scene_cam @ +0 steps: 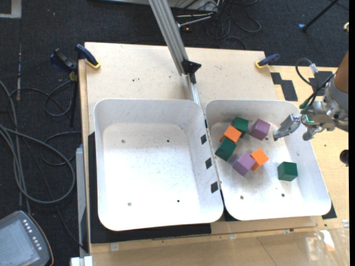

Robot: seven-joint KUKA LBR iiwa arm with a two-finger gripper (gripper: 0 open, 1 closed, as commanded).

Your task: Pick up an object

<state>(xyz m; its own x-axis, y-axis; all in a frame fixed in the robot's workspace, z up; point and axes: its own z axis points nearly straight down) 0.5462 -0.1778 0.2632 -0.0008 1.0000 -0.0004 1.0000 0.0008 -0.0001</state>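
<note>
Claw (pixel 297 127) spread, empty, over right bin (pixel 319 201) rim | risk: purple cube (pixel 259 129) nudged aside, grasp missed

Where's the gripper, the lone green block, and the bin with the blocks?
gripper (pixel 297 127), camera view, between its fingertips.
lone green block (pixel 287 171), camera view, top face.
right bin (pixel 277 210), camera view, bare floor near the front.

Dark carpet floor (pixel 44 15), loose black cables (pixel 33 121), pale bench board (pixel 138 73), possibly plywood.
</note>
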